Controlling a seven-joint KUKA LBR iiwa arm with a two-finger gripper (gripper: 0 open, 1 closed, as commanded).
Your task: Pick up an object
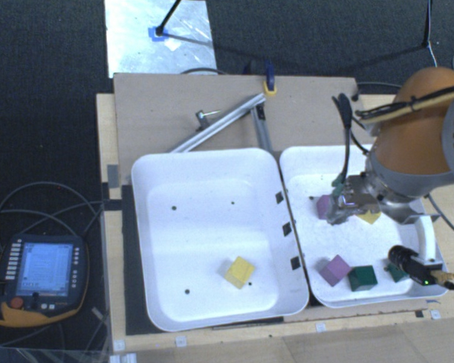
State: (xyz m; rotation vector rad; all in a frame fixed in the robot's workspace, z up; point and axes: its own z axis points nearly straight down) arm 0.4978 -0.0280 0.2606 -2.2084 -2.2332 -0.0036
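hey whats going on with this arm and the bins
The arm's tool is down in the right bin, next to a purple block, with a yellow block just beyond it. Whether it grips anything is unclear. Another purple block and a dark green block sit near that bin's front edge. The left bin holds a single yellow cube.

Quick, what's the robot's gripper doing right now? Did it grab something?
Gripper: down in the right bin beside a purple block; cannot be told whether it's open, closed or holding anything.
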